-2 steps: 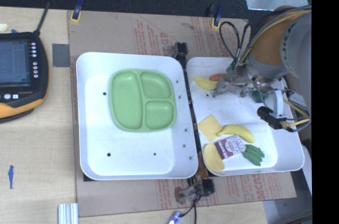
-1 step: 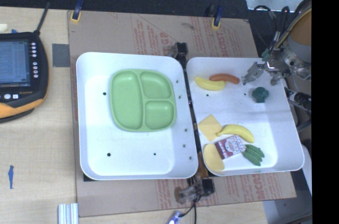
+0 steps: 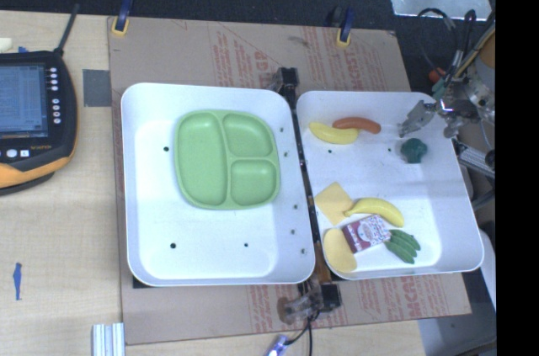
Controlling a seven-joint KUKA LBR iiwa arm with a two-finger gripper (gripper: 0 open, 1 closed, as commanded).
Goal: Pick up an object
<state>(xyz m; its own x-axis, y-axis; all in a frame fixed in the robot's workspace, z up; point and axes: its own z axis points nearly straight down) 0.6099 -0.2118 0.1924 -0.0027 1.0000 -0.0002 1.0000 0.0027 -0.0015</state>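
The right bin point(image 3: 438, 194) holds several toy foods. A dark green round piece point(image 3: 413, 150) lies near its far right side. My gripper point(image 3: 434, 124) hovers just above and behind that piece, open, with nothing between its fingers point(image 3: 414, 119). A red sausage point(image 3: 356, 124) and a yellow banana-shaped piece point(image 3: 332, 134) lie at the bin's far left. Near the front sit a yellow wedge point(image 3: 332, 200), a banana point(image 3: 377, 210), a red packet point(image 3: 364, 232), green pea pods point(image 3: 403, 245) and a yellow disc point(image 3: 338, 254).
The left bin point(image 3: 152, 253) holds a green divided plate point(image 3: 227, 158). A teach pendant point(image 3: 29, 114) lies on the bench at far left. Clamps point(image 3: 344, 26) hold the brown board behind the bins. Cables and arm parts crowd the right edge.
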